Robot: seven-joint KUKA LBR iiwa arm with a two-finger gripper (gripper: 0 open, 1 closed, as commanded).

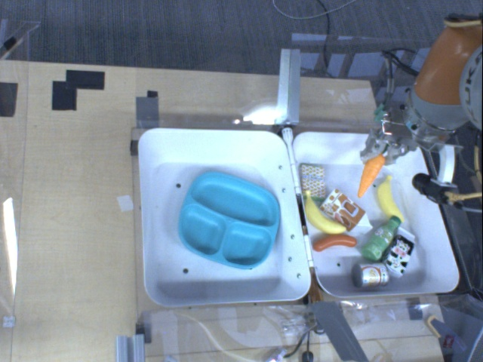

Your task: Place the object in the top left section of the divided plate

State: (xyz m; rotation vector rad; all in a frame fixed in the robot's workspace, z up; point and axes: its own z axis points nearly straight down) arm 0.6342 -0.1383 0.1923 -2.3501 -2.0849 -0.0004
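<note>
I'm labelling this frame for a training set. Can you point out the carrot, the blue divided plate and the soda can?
carrot (370, 176): camera view, mid-body.
blue divided plate (226, 192): camera view, large upper section.
soda can (370, 276): camera view, side wall.

One fixed camera looks down on me from above the bench, at a slant, far enough back to take in both shallow white plastic bins (219, 145) side by side. My grey, orange-banded arm (445, 66) enters from its right edge.
</note>
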